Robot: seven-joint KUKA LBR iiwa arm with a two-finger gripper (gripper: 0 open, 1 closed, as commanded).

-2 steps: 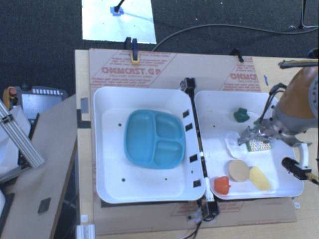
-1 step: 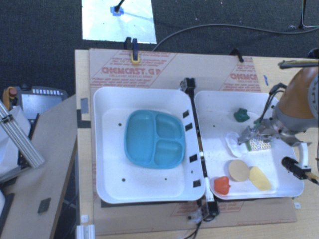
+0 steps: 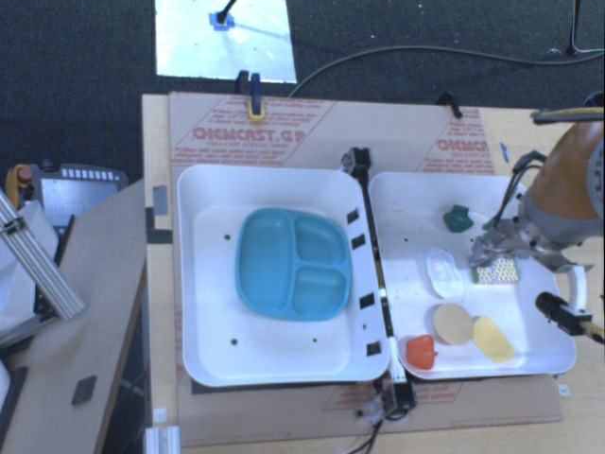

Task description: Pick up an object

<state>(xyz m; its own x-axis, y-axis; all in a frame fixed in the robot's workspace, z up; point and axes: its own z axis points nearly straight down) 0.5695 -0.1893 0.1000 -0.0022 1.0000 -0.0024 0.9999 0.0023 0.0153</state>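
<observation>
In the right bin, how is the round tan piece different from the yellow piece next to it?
The tan piece is a flat, round disc; the yellow piece is longer and oval, lying at a slant. The tan piece is dull beige, the yellow piece bright. The tan piece lies nearer the red piece, the yellow piece nearer the bin's right wall. Both rest on the floor of the right bin, side by side.

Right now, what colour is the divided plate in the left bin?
Light blue, camera view.

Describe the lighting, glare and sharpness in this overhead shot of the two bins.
Camera view: even, soft light with faint shadows; strong glare on the shiny sheet at the top; the white bins are bright but not blown out; the claw and small white item look soft and hard to resolve.
</observation>
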